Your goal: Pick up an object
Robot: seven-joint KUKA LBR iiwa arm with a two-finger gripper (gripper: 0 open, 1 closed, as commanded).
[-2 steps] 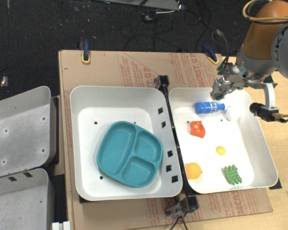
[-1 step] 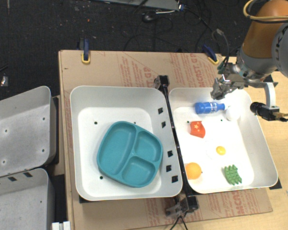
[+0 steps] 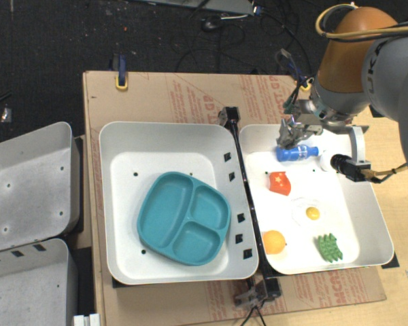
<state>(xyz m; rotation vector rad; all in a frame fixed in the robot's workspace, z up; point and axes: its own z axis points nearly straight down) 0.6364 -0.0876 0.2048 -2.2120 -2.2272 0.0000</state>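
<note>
My tool hangs low over the far end of the right bin, touching a blue bottle lying there, likely my pick since it is nearest. I cannot tell whether my tool grips it. A teal tray fills the left bin.

You have two bins side by side on a board. The left bin holds a divided plate lying flat in its middle. The right bin holds five things: a bottle on its side at the far end, directly under the gripper; a wedge-shaped block just nearer than the bottle; a fried egg at the centre; a ball at the near left; and a ridged toy at the near right.
</note>
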